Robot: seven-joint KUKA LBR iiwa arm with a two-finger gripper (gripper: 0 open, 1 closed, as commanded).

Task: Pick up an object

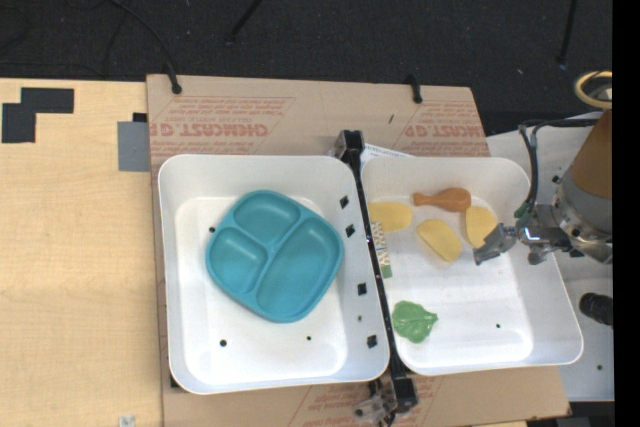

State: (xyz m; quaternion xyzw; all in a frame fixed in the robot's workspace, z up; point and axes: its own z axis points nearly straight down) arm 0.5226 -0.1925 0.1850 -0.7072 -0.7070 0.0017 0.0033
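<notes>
Gripper [487, 250], right of frame, over right white bin [545, 335] | fingers: you cannot tell from this angle, likely nothing held | nearest target: pale yellow flat plastic piece [480, 223], just up-left of tip | second yellow wedge [439, 240] further left, long axis diagonal | you move left.

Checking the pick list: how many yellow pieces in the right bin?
3: one at the divider, one mid-bin, one beside the pincer, which may hide part.
</notes>
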